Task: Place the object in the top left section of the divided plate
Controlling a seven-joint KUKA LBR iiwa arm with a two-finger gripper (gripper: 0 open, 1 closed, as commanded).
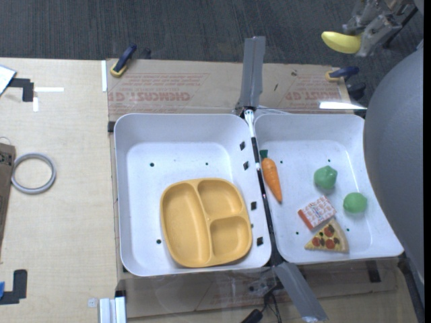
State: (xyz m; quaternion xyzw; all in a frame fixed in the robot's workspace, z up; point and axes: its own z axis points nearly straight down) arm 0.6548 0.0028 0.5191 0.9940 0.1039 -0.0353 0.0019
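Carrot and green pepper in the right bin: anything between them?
Nothing. In the camera view, bare white bin floor runs between the carrot and the green pepper; the red-and-white packet lies below that stretch.

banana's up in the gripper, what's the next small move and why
Probably carry the banana left and down toward the yellow divided plate in the left bin. The gripper sits high at the upper right, beyond the bins, with the banana between its fingers, far from the plate's top left section.

Robot lab: taped cardboard (202,89), clamps (123,59), white bins (128,200).
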